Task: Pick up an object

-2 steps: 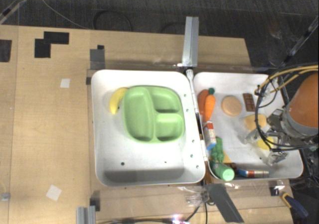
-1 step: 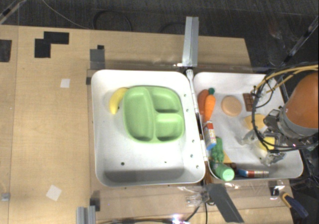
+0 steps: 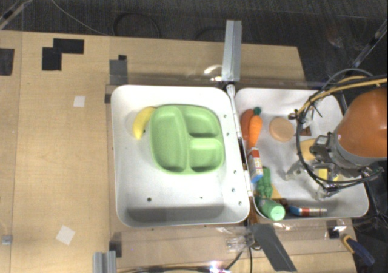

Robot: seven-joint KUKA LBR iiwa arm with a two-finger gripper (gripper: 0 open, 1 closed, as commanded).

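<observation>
The right bin (image 3: 285,99) holds several objects. An orange carrot (image 3: 252,130) with a green top lies along its left wall. A round tan disc (image 3: 280,128) sits beside the carrot. Below them lie a red-and-white tube (image 3: 256,162), a green bottle (image 3: 267,198) and a marker (image 3: 307,210) near the front wall. My gripper (image 3: 308,181) hangs low over the right half of this bin, under the orange-banded wrist (image 3: 364,123) and its cables. A yellow object (image 3: 319,160) shows partly beneath the gripper body.
The left bin (image 3: 133,205) holds a green divided plate (image 3: 185,138) with a yellow banana (image 3: 142,121) at its left edge. A metal post (image 3: 231,50) stands behind the divider between the bins. Wooden bench surrounds both bins.
</observation>
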